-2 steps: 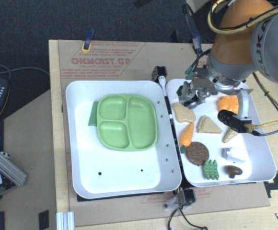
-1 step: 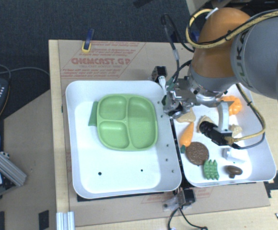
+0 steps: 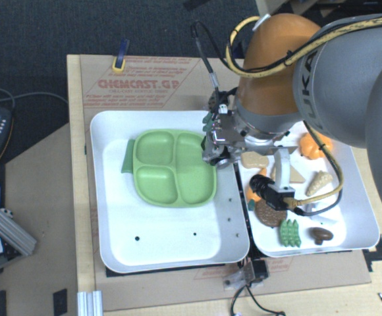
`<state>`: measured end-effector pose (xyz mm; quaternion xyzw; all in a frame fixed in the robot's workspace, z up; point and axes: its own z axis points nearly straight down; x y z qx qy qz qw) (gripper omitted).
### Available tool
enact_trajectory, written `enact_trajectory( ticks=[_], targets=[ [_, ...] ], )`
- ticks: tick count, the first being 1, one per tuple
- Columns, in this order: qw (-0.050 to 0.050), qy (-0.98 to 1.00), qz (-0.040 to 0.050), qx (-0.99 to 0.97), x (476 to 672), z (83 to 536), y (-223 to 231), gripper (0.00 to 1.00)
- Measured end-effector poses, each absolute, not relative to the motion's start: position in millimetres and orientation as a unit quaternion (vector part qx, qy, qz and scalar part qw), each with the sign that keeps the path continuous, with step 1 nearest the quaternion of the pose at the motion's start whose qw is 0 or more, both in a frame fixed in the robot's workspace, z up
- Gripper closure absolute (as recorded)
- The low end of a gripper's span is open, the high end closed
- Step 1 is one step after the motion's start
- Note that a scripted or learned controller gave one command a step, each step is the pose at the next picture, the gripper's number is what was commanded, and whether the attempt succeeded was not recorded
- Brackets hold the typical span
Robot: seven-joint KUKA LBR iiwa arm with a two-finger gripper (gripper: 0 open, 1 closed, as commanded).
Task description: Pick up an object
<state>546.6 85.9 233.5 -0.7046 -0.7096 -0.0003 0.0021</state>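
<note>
Presently my end effector (image 3: pixel 216 142) hangs over the right edge of the green plate (image 3: pixel 171 166) in the left bin (image 3: pixel 112 196); apart or together, I cannot tell. A green toy (image 3: pixel 290 232) lies in the right bin (image 3: pixel 361 217).

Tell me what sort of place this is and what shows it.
Most likely a robotics lab bench, not a kitchen: a grey robot arm reaches over two white bins on a printed cardboard sheet, and they hold a green divided plate and small toy-like pieces.

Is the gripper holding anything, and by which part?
It cannot be told: the gripper hangs at the right edge of the green divided plate, its tip obscured.
</note>
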Motion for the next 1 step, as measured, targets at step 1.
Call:
enact_trajectory(
  ticks=[1],
  targets=[
    [0.001, -0.708, 0.0008, -0.706, 543.8, 228.9, 96.5, 1.00]
  ],
)
